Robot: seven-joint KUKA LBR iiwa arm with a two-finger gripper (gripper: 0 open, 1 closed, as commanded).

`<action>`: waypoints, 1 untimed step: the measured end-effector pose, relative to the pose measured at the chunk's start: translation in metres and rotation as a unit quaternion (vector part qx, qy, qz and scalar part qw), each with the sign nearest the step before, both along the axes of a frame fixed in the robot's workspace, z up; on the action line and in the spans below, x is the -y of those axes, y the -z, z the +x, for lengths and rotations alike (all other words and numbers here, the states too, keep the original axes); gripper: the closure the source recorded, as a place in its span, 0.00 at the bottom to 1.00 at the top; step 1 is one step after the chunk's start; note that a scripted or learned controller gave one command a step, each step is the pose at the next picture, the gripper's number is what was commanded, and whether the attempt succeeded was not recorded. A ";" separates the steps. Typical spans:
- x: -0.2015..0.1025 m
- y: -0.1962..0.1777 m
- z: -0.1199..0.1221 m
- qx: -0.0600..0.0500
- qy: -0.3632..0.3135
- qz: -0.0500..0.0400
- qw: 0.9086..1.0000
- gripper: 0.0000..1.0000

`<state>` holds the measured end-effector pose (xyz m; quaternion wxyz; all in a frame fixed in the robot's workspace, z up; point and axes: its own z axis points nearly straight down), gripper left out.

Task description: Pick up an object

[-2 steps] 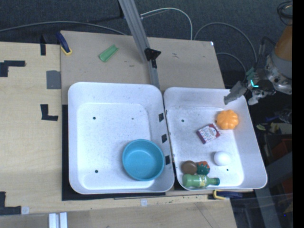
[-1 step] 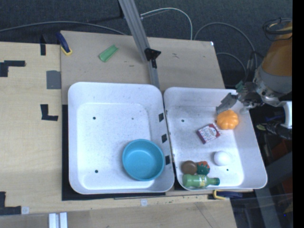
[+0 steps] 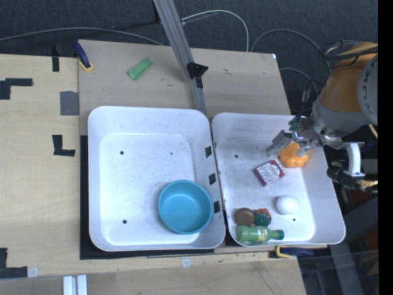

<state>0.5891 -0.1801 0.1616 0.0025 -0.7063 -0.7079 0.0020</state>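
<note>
My gripper (image 3: 291, 142) hangs over the upper right part of the right bin (image 3: 239, 134), its two fingers spread open. Just below the fingertips an orange object (image 3: 294, 157) lies on the bin floor, not held. A small red and white packet (image 3: 269, 173) lies to the lower left of it. Farther toward the front are a white ball (image 3: 286, 204), a brown round object (image 3: 244, 216), a small red and green item (image 3: 263, 214) and a green bottle (image 3: 258, 233) lying on its side.
A blue bowl (image 3: 184, 206) sits in the left bin (image 3: 123, 128) near its front right corner. A grey pole (image 3: 175, 29) slants over the bench behind the bins. A green block (image 3: 139, 69) lies on the bench at the back.
</note>
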 end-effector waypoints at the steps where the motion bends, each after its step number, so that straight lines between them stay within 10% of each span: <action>1: -0.003 0.061 0.006 0.000 0.000 0.001 1.000 0.00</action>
